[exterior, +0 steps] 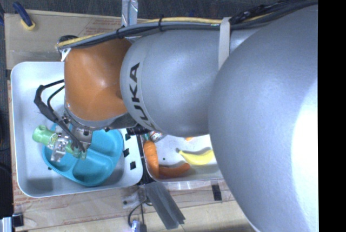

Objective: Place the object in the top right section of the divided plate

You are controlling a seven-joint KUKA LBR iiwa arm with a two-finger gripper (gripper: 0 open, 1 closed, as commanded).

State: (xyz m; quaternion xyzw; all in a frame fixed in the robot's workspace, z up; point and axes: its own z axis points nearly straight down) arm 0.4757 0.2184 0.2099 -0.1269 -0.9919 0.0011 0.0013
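step: place | end effector (64, 144) state: cannot tell, over blue divided plate (102, 158) | green object (42, 134) just beside it at plate edge | tip: centre over target section before release

Bulky grey arm (216, 79), glossy orange band (94, 82), black "UKA" lettering, black cables, pale strap round the casing

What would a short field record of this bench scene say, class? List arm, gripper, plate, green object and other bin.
arm: grey with orange band, over both bins
gripper: over the plate's left edge
plate: blue, divided, in left bin
green object: at the gripper, over the plate's left rim; grasp unclear
right bin: carrot, banana
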